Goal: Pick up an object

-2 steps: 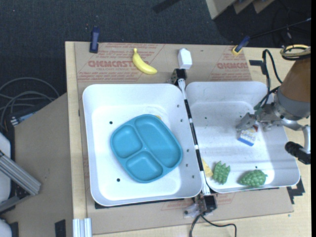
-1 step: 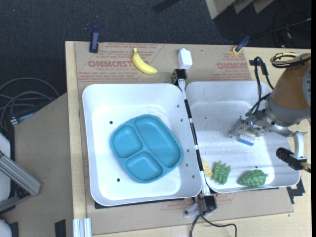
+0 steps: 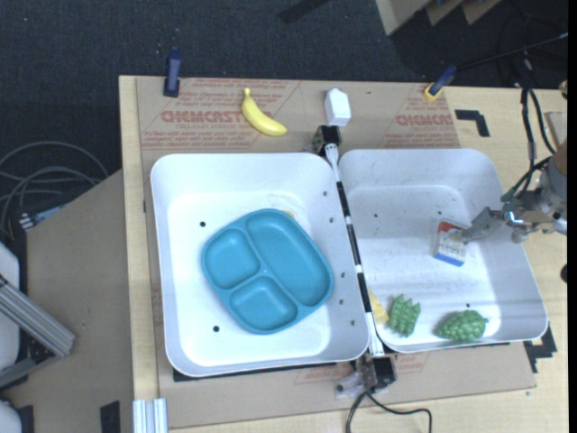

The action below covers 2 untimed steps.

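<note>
fingers point(image 3: 478, 226) reach from the right toward the small box point(image 3: 451, 243) in the right bin point(image 3: 406, 165) (touching or beside it); whether they're apart or together, i cannot tell.

Blue divided plate point(image 3: 265, 270); yellow banana point(image 3: 261, 115); two green items point(image 3: 404, 315) point(image 3: 462, 326); white bins point(image 3: 180, 197); blue-white-red small box point(image 3: 450, 243).

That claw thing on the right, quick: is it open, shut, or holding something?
Gripper: cannot be told; it sits beside the small box in the right bin.
</note>
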Tool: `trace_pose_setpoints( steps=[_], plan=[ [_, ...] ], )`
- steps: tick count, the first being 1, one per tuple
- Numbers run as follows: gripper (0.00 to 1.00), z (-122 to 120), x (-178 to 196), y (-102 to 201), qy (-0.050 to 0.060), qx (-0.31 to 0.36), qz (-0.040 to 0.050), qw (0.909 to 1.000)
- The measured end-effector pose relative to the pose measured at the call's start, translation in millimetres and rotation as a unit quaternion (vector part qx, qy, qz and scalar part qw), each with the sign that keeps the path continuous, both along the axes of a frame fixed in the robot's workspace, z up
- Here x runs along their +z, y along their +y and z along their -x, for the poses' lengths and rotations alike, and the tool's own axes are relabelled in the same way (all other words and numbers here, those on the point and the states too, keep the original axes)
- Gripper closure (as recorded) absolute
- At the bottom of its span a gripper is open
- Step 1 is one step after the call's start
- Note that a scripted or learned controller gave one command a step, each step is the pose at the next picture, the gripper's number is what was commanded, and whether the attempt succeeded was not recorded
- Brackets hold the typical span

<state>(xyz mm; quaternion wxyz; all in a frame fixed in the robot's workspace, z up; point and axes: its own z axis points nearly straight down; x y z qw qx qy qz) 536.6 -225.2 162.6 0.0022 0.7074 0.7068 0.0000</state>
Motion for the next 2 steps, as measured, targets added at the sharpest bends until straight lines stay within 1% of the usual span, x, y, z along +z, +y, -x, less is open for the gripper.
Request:
trace_pose_setpoints(
  steps=[1,2],
  plan=[
    [0.0,-58.7,-78.9,18.6,0.002,0.001,-0.0018,1.0],
    [1.0,-59.9,-67.5,17.8,0.0,0.001,-0.0002,1.0]
  ],
)
